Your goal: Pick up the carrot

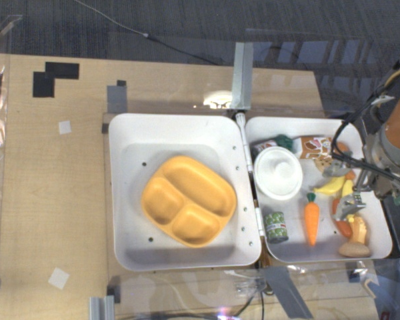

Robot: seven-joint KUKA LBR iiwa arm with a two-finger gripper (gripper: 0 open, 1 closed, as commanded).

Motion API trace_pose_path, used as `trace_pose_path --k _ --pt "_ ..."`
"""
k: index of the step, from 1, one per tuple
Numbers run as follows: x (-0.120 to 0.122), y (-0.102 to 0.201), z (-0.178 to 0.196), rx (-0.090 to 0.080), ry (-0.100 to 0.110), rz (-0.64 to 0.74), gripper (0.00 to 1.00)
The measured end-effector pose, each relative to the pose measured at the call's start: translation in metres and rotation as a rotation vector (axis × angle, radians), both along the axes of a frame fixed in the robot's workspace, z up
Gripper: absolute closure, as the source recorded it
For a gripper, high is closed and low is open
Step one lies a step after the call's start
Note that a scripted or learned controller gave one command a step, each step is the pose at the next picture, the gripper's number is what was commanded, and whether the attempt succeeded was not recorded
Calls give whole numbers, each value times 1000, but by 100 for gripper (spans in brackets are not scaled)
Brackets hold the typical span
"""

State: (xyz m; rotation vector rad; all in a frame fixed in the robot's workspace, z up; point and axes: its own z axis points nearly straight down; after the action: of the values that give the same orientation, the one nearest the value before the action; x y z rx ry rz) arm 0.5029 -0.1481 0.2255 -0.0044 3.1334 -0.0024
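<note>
I am watching the pincer (351,207) hanging low over the right bin (290,251), near its right wall. Whether it is wide or narrow I cannot tell from this slanted look; the metal parts are blurring together, and nothing is clearly sitting between them. The arm (397,135) is reaching in from the right, just behind the pincer.

The carrot (311,223) is lying just to the left of the pincer, apart from it. It is resting on the bin floor, with its green top pointing to the far side and its tip to the near side.

Just above the pincer a banana (332,186) is lying. Right below the pincer some orange and tan food pieces (355,235) are sitting in the near corner. Further left from the carrot a small green can (276,226) is standing, and beyond it a white bowl (278,172) is resting upright.

Well to the left of the pincer, in the other bin (130,192), a yellow plate (189,200) with three sections is lying.
</note>
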Motion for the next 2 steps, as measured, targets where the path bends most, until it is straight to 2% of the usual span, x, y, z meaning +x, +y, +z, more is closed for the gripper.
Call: trace_pose_path --k 1,2 --pt "27 22 -133 1 -16 -195 0" --pt "1 58 -132 -2 -24 -296 0"
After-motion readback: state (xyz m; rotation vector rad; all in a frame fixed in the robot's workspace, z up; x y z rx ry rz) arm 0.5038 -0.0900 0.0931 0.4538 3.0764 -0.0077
